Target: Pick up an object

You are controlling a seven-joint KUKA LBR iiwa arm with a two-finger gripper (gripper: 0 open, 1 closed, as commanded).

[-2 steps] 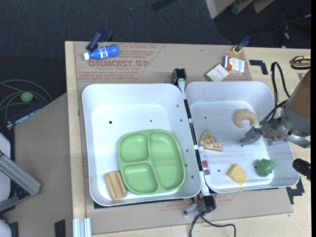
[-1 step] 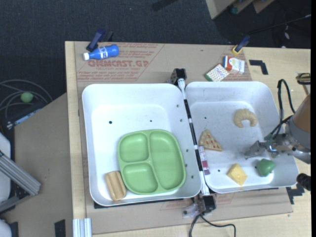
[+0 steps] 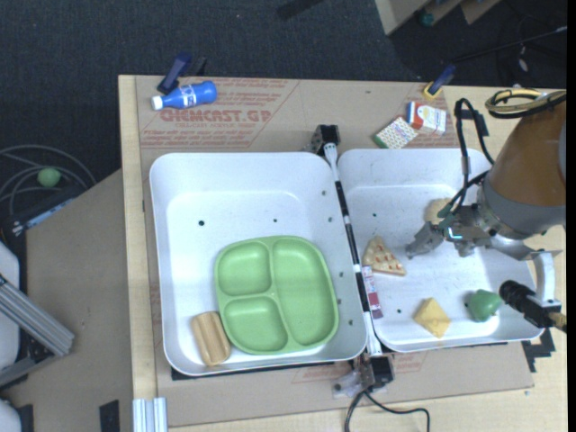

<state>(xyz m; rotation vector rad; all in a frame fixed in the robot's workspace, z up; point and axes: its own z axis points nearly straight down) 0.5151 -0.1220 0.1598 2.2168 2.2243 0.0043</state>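
Arm [image 3: 531, 174] comes in from the right and sits over the right bin [image 3: 396, 183]. We see the gripper [image 3: 430, 238] low in that bin, roughly mid-depth, pointing left. Its fingers [image 3: 419, 242] look spread a little with nothing between them; we see no object in its hold.

Objects in the right bin: a waffle-like wedge [image 3: 383, 257] just left of the gripper tip, near but apart from it; a yellow block [image 3: 432, 317] toward the front wall; a green lump [image 3: 483, 304] at the front right, close to the arm's black hardware; a pale object [image 3: 438, 211] partly hidden behind the gripper body, so we can't tell what it is.

Left bin [image 3: 180, 196]: a green divided plate [image 3: 273, 292] with three compartments, and a tan bread-like piece [image 3: 211, 337] just beside its front-left edge, touching or nearly so.

On the bench behind the bins: a blue and white bottle [image 3: 185, 95] at the back left, and a small carton [image 3: 427, 117] plus a patterned card [image 3: 394, 133] behind the right bin.
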